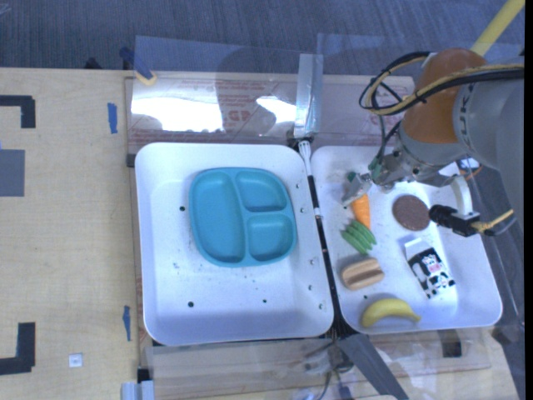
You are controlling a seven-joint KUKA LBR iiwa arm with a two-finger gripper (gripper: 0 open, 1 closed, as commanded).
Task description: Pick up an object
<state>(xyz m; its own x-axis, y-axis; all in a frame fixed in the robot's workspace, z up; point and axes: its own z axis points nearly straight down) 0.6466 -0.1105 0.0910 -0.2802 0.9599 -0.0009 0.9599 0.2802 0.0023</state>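
Observation:
My gripper (356, 185) hangs low over the far left part of the right bin (479, 307), at the end of the grey arm with its orange band (441, 98). Its tip is just above an orange carrot (361, 212), and I cannot tell whether it touches it. Below the carrot lie a green pea pod (359, 237), a hot dog in a bun (362, 272) and a yellow banana (389, 311). A brown round patty (410, 212) and a white carton with a cow print (429, 269) lie to the right.
The left bin (166, 290) holds a blue divided plate (243, 216). A metal divider (306, 98) stands behind the seam between the bins. Black and yellow cables (391, 82) loop around the wrist, and a black part (454, 219) juts out beside the patty.

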